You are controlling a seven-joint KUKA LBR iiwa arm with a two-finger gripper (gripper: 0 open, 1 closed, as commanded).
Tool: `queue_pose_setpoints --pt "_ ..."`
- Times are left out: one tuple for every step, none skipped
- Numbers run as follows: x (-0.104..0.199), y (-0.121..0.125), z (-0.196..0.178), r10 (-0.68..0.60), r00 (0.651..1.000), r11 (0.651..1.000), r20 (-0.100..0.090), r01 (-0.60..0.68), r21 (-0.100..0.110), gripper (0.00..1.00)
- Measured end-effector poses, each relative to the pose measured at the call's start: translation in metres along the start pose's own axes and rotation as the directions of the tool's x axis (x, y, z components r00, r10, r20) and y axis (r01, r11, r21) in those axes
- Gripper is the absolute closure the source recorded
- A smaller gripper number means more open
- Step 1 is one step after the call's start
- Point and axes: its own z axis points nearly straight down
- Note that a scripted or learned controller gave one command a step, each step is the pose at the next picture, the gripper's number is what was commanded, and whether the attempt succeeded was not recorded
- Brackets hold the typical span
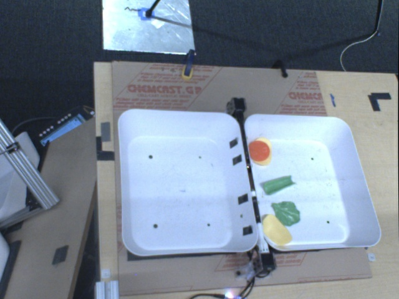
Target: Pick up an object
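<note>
The right bin (pixel 349 167) holds several small objects along its left side. An orange and yellow round piece (pixel 260 151) lies near the divider at the top. Below it rests a green elongated piece (pixel 277 184). Further down sits a dark green leafy piece (pixel 287 212), touching a yellow rounded piece (pixel 276 230) at the bin's front left corner.
The left bin (pixel 181 179) stands beside the right one, joined by a black clipped divider (pixel 247 173). Both rest on a cardboard sheet (pixel 168 86). A shiny metal plate (pixel 148 16) lies at the back, and an aluminium frame (pixel 25 173) stands at the left.
</note>
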Motion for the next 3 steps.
queue_pose_setpoints --pt "0.029 -0.019 0.259 -0.003 1.000 1.000 -0.008 0.003 0.015 1.00" --pt "0.022 -0.029 -0.007 -0.006 1.000 1.000 0.005 0.006 -0.018 1.00" --pt "0.003 0.071 0.001 -0.009 1.000 1.000 0.000 0.009 -0.001 1.00"
